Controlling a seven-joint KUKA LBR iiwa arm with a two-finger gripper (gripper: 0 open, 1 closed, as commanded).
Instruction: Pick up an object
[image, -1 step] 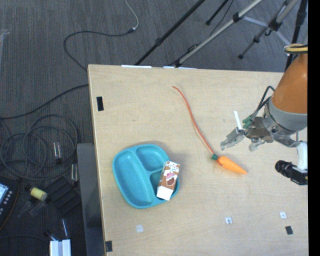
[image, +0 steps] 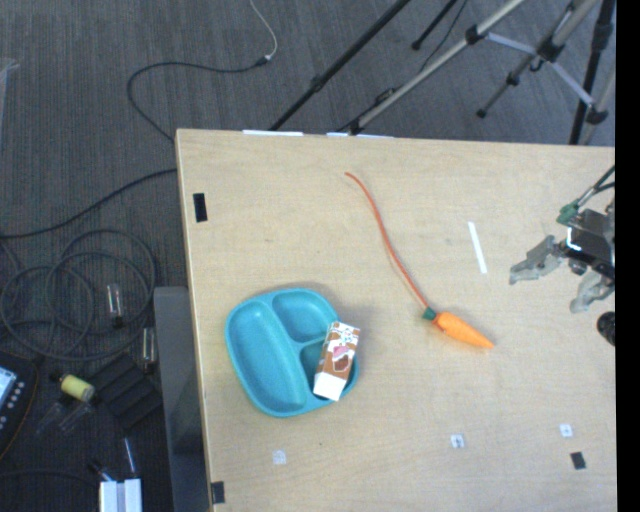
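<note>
An orange toy carrot with a green cap lies on the wooden bench top, right of centre. A thin orange cord runs from it up and to the left. A small brown and white carton rests on the right rim of a blue divided plate. At the right edge my gripper hovers open, its two grey fingers spread with nothing between them. It is right of the carrot and a little farther back, apart from it.
A short white strip lies on the bench left of the gripper. Small black markers dot the bench top. The bench's left edge drops to a carpet with cables, and tripod legs stand beyond the far edge.
</note>
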